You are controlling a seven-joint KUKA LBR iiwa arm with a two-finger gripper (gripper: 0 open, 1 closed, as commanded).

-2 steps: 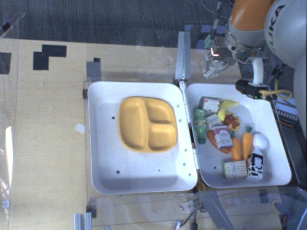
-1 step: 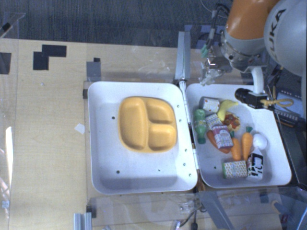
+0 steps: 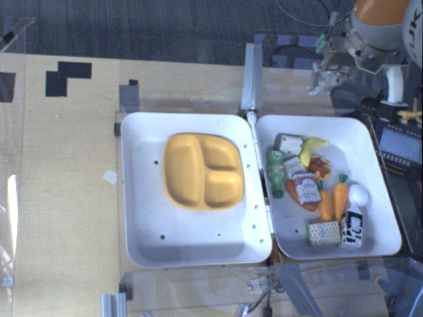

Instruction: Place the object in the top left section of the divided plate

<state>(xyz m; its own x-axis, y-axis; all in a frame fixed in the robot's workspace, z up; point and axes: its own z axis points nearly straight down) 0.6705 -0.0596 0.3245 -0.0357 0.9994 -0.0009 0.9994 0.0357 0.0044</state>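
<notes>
A pale wooden bench (image 3: 66, 197) carries two white bins side by side. The left bin (image 3: 139, 236) holds a yellow divided plate (image 3: 201, 170), all sections bare. The right bin (image 3: 377, 177) holds a cluster of toy food: two carrots (image 3: 332, 202), a banana (image 3: 310, 150), a white egg (image 3: 357, 194) and small packets. The arm (image 3: 386, 5) stands at the far right, beyond the bins. Its gripper (image 3: 325, 78) hangs above the bench, nothing between its fingers; fingers apart or together cannot be determined.
</notes>
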